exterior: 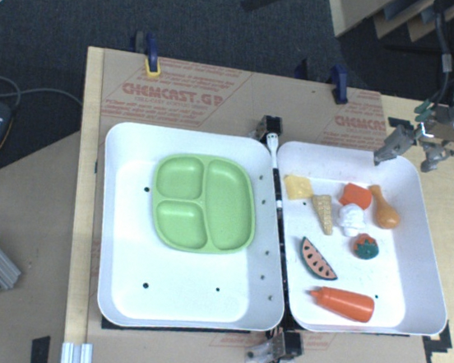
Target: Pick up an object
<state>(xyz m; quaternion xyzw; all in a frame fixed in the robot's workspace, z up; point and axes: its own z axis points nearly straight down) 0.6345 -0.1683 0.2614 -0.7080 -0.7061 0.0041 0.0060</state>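
**Gripper high over the right bin's far corner, nothing in hand**

Nearest the camera, lower right of frame: an orange carrot-like piece lies along the front of the right bin. Just above it, a watermelon slice, tilted. Mid-bin: a green-and-red round piece, and a white lumpy piece touching an orange-red block. A corn-cone shape sits below a yellow cheese wedge. A tan drumstick lies toward the bin's upper right.

Left bin, centre-left of frame: one green divided plate, compartments bare.

Farthest, upper right: the gripper hangs at the right bin's far rim, two fingers spread apart, nothing between them. The drumstick and orange-red block are the closest candidates, yet apart from the fingers.

Judgement: approach stage; no grasp begun. Next move calls for travel down-frame over a chosen piece, then a descent with the jaws straddling it. The drumstick looks a fair pick, standing a little clear of its neighbours; the white piece and the block touch, a risk for clean finger placement.
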